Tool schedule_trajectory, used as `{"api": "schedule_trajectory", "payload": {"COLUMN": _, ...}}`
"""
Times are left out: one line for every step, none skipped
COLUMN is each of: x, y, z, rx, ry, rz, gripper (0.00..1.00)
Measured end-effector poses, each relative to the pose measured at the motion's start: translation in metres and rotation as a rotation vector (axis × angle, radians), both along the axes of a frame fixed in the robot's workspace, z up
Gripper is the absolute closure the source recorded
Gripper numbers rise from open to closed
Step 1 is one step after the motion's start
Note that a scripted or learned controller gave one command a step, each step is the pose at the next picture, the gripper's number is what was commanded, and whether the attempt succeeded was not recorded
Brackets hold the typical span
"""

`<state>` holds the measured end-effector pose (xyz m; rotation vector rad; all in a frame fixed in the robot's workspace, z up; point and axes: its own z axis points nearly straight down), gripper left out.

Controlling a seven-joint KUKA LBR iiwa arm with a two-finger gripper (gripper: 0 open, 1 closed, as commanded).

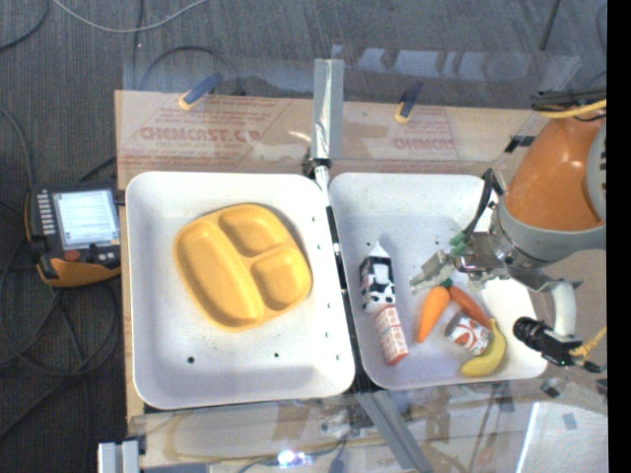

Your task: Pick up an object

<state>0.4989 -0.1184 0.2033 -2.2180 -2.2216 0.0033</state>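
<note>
tool (435,271) open just above carrot (431,312) in right bin (414,190).

Two bins (148,264), one yellow tray (244,264), two carrots (432,311), one banana (486,355).

Arm in from right, wrist low, gripper (441,270) seemingly part-open.

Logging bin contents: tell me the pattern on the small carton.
White with black cow-like patches on the carton; camera view shows it.
</note>
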Motion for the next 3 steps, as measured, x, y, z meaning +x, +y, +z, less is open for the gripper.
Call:
{"api": "schedule_trajectory", "payload": {"x": 0.014, "y": -0.034, "z": -0.113, "rx": -0.002, "ry": -0.017, "rz": -0.117, "gripper": 0.00}}
{"api": "schedule_trajectory", "payload": {"x": 0.015, "y": -0.034, "z": -0.103, "rx": -0.001, "ry": -0.017, "rz": -0.117, "gripper": 1.00}}
{"api": "schedule_trajectory", "payload": {"x": 0.019, "y": 0.042, "z": 0.014, "rx": -0.001, "ry": -0.001, "rz": 0.033, "gripper": 1.00}}
